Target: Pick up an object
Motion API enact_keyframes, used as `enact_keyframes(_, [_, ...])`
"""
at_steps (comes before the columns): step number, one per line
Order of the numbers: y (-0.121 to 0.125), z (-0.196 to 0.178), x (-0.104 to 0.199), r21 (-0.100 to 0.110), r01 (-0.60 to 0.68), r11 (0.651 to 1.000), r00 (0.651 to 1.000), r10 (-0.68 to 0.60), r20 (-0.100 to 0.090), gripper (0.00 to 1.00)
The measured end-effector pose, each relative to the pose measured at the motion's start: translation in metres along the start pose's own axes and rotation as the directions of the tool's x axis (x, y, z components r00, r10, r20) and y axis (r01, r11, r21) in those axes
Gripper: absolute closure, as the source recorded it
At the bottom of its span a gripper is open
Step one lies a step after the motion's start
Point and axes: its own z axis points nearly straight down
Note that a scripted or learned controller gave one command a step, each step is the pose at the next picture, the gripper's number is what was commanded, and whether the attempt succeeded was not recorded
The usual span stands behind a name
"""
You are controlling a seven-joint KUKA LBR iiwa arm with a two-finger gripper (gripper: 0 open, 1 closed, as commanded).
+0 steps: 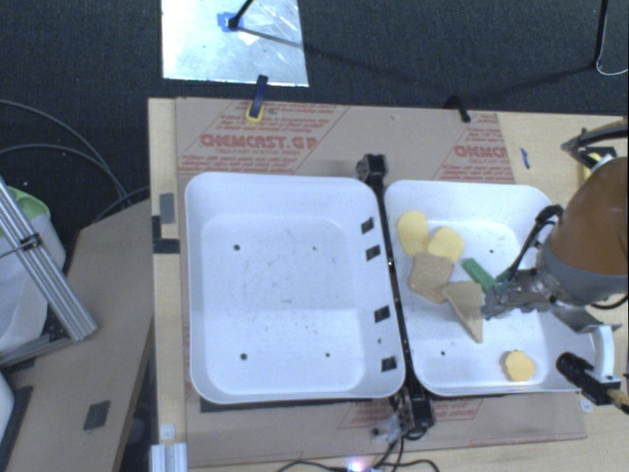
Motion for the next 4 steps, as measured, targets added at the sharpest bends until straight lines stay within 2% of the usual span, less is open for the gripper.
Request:
enact_keyframes(1, [-0.003, 0.033, -0.049, 0.005, -0.01, 1.0, 1.0, 0.01, 0.002, 1.0])
enact_keyframes(2, [0.01, 0.035, -0.055, 0.001, -0.006, 1.0, 1.0, 0.006, 0.002, 1.0])
enact_keyframes(4, [0.012, 0.014, -0.055, -0.004, -0.004, 1.0, 1.0, 0.004, 0.002, 1.0])
